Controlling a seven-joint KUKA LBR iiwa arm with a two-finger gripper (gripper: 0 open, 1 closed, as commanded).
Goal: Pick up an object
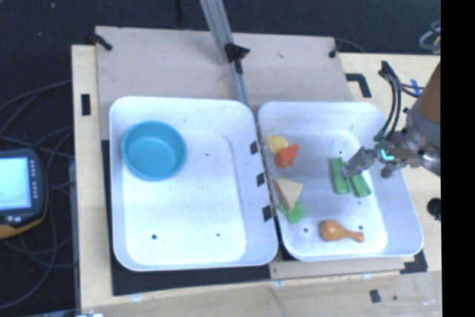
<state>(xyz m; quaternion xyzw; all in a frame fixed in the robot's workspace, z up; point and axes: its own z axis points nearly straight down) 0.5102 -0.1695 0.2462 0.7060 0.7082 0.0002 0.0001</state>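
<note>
Green object (349,178) in right bin (312,122), arm low from the right, fingers (361,162) apart, seemingly just over it.

No text, label, brand, number or sign can be read anywhere on the bench, the bins or the objects
</note>
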